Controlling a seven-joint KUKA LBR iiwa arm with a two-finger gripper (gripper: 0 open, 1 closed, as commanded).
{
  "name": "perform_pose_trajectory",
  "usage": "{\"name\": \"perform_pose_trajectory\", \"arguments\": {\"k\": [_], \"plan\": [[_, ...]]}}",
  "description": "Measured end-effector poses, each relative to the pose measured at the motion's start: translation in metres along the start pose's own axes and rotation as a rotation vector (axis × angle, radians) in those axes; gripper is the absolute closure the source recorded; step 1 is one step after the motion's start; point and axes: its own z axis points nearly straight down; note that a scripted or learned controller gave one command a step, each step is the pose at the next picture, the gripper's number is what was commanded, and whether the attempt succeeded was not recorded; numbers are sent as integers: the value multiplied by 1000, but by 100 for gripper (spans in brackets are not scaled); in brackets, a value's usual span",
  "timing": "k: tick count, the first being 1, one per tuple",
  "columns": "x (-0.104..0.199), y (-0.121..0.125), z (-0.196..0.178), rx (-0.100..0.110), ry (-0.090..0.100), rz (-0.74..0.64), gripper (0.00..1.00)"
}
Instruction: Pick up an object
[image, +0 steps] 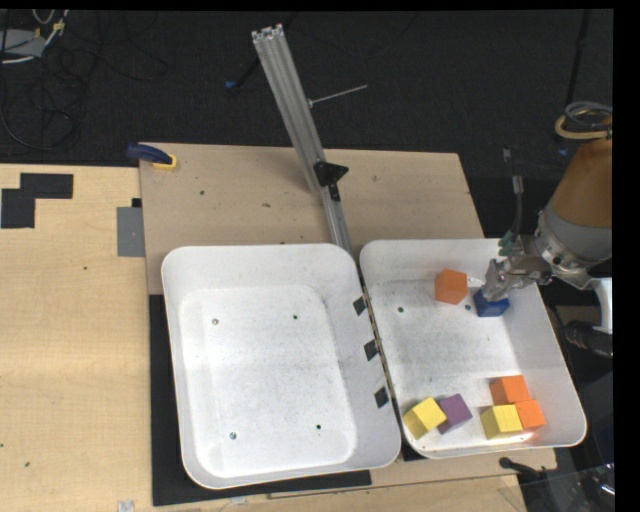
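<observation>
Hovering at the right bin's (560, 400) far right: gripper (497, 285), directly over a blue block (491, 307); finger spread impossible to judge. Lying just left: an orange cube (451, 287). Sitting along the near edge: yellow, purple, orange blocks.

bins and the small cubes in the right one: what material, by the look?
The two shallow white bins look like moulded plastic: rounded corners, a slightly glossy rim, speckled scuffed floors. The small coloured cubes, such as the orange cube and the yellow cube, look matte with soft edges and no glint, probably foam or painted wood; the look leaves that open.
</observation>
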Motion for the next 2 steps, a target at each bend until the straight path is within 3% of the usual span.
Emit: {"name": "perform_pose_trajectory", "arguments": {"k": [1, 2], "plan": [[-1, 1, -48, -1, 0, -7, 100], [50, 20, -42, 3, 3, -10, 100]]}}
